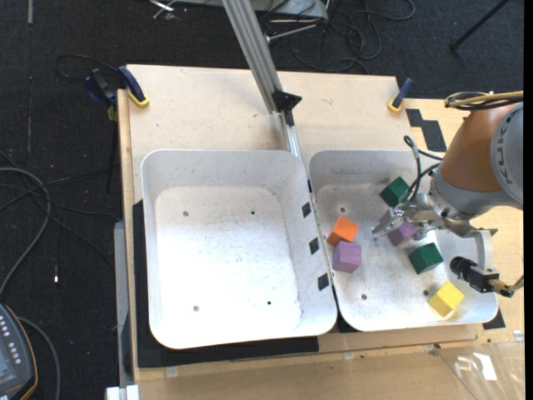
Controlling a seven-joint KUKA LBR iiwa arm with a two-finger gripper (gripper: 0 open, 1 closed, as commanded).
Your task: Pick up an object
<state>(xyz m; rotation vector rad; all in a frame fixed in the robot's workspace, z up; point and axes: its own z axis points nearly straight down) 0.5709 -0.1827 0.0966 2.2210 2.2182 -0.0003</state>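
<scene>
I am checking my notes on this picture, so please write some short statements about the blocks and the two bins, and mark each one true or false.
1. All the blocks lie in the right bin. True.
2. The orange block sits next to a purple block. True.
3. The yellow block is at the far edge of the bin, near the metal pole. False: it lies near the front right corner, away from the metal pole.
4. There are two green blocks, one farther back and one nearer the front. True.
5. The gripper hangs over the left bin. False: it is over the right bin, by a small purple block.
6. The arm is blue. False: the arm is grey and orange.
</scene>
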